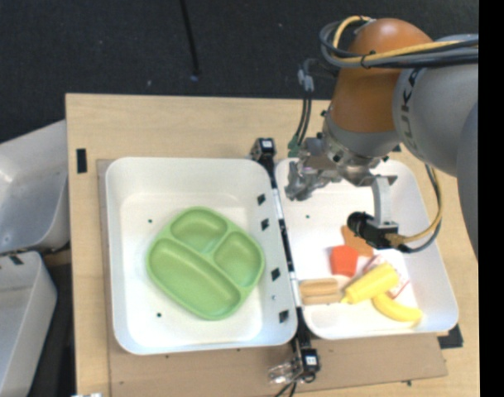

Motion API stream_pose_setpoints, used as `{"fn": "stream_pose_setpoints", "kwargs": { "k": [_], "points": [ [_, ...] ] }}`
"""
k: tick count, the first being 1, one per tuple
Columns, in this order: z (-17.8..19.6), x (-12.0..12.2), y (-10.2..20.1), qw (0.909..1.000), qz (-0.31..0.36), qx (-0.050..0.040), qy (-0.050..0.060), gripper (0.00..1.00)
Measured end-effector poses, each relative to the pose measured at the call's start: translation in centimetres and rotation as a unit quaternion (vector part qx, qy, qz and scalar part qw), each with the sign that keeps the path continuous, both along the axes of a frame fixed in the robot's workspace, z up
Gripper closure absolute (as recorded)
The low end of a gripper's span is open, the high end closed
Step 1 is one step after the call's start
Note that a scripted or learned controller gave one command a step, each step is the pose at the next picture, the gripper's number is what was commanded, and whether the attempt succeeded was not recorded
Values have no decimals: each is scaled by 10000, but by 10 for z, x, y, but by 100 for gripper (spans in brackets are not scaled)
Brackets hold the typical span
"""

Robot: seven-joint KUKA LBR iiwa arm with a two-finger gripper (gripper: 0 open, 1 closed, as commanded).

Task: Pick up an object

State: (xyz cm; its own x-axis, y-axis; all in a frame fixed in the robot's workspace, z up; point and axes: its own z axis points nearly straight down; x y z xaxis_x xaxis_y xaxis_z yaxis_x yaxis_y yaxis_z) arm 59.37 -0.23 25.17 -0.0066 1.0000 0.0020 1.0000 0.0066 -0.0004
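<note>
Wooden bench (86, 122) is bearing two white bins; the left bin (119, 321) is holding a green divided plate (204, 261). At right, the gripper (300, 184) is hovering over the right bin (429, 296)'s upper left corner, grasping nothing visible. Toy foods, orange block (344, 260), yellow banana (397, 308), are lying lower right, unpicked; the pick is remaining.

A green divided plate (205, 260) with three compartments is seen lying flat near the middle of the left white bin (127, 321), its long side set at a slant to the bin's walls. The two bins are carried side by side on a light wooden bench top (152, 122), with small black clips (263, 148) fitted along the wall between them. Dark carpeted floor (111, 31) is shown beyond the bench, and pale grey containers (20, 197) are placed just off its left edge.
</note>
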Motion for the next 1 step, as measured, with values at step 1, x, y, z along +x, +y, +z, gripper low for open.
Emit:
{"fn": "stream_pose_setpoints", "kwargs": {
  "k": [1],
  "points": [
    [-7, -28, 55, 10000, 1, -3, 8, 100]
  ]
}}
